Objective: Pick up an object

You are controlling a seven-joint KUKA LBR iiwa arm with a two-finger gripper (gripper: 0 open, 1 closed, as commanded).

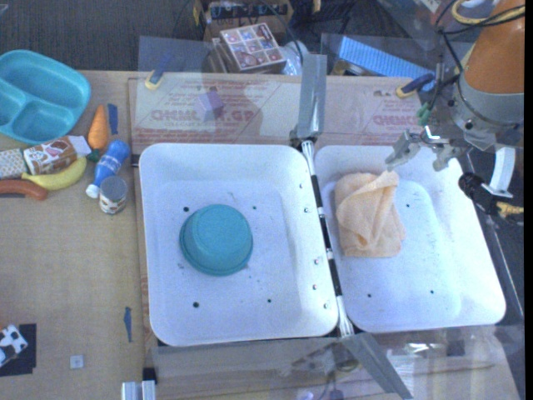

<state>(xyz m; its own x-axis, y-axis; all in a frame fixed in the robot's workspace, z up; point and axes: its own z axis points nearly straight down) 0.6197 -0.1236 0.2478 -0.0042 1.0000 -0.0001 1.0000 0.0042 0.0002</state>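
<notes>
Camera view: pincer (422,147) hanging spread open over the far edge of the right bin (466,307), gripping nothing. Crumpled peach cloth (369,213) lying in that bin's near-left part, one peak just beside the fingertips. Teal bowl (216,238) upside down in the left bin (166,307). Likely slip: pinching only a loose fold, cloth sliding free on lift.

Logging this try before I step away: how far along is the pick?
Nothing looks picked yet. The hand hangs open above the far edge of the right bin, its fingers holding nothing. The orange cloth lies crumpled on that bin's floor just below and beside it, and the teal bowl sits upside down in the left bin. Left: come down on an object, close, and lift.
</notes>
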